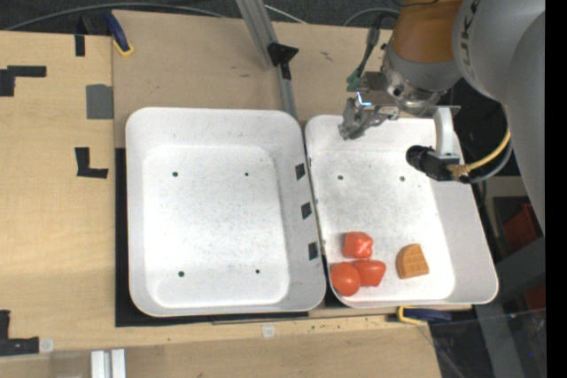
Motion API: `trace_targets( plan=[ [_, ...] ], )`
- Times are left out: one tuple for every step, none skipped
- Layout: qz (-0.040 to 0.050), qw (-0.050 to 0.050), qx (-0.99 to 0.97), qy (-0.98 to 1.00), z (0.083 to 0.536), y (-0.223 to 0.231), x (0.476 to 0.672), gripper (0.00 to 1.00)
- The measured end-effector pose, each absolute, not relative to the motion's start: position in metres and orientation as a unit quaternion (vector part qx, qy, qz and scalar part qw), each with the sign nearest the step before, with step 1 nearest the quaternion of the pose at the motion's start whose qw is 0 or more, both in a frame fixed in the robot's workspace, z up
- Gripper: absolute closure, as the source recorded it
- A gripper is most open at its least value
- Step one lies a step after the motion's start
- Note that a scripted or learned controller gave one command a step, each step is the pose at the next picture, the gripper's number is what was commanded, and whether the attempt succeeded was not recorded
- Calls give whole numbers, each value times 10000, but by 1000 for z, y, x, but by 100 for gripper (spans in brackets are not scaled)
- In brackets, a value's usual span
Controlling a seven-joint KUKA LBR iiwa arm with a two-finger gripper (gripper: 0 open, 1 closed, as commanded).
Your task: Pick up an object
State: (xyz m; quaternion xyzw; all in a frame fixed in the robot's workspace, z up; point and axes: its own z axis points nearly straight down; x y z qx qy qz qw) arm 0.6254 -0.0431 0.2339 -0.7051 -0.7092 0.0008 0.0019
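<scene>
Three small red objects lie close together near the front left corner of the right bin (461, 217): one (357, 244) behind, one (345, 280) at the front left and one (370, 273) beside it. An orange-brown waffle-like piece (412, 261) lies to their right. My gripper (354, 126) hangs at the bin's far left corner, well away from all of them, with nothing seen between its fingers.
The left bin (142, 190) stands beside the right one. A grey metal pole (252, 4) slants across the bench behind the bins. A black cable fitting (430, 162) hangs off the arm over the right bin's far side.
</scene>
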Motion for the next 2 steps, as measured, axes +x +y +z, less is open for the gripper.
trace_targets(
  plan=[
    [6,17,-7050,-7092,240,2,603,100],
    [4,19,-7047,-7095,244,51,584,100]
  ],
)
